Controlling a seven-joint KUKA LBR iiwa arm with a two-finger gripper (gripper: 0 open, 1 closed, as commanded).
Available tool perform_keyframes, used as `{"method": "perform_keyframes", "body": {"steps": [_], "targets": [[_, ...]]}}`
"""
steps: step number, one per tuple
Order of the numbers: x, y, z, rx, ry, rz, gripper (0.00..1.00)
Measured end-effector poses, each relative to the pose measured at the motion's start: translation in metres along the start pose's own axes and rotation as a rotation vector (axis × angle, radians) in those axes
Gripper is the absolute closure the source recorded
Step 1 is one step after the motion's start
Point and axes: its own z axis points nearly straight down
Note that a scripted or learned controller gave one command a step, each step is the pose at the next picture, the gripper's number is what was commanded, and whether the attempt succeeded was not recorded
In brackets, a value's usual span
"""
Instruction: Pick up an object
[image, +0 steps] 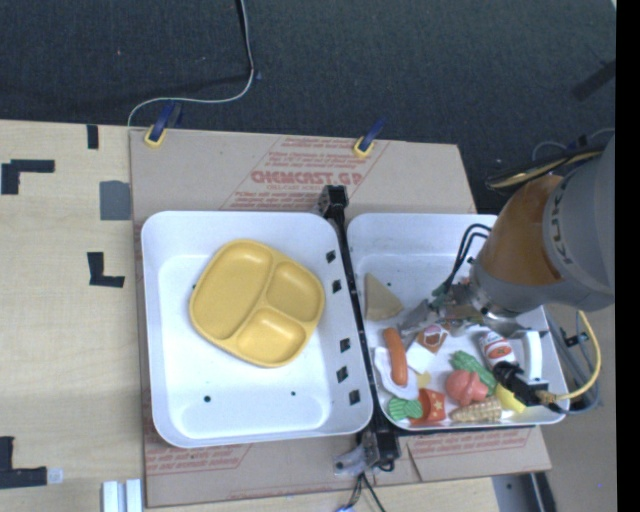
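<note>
My gripper (428, 316) hangs low over the middle of the right bin (420, 245), under the orange-banded wrist (520, 240). A small red and white piece (433, 338) lies just below the gripper, and a tan wedge (382, 297) lies to its left. An orange sausage (396, 357) sits lower left. Along the bin's front lie a green piece (404, 408), a red piece (433, 403), a red tomato-like toy (461, 386), a corn cob (476, 411) and a green vegetable (470, 364). I see nothing held in the gripper.
The left bin (170, 400) holds a yellow divided plate (257, 301). A black divider (345, 300) runs between the bins. A red and white can (497, 350) and a yellow piece (512, 399) lie at the right bin's right side, beneath the arm.
</note>
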Motion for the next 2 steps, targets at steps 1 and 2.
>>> {"method": "perform_keyframes", "body": {"steps": [1, 2], "targets": [[0.000, 0.003, -0.011, -0.002, 0.000, -0.002, 1.00], [0.081, 0.013, -0.103, -0.001, 0.005, -0.012, 1.00]]}}
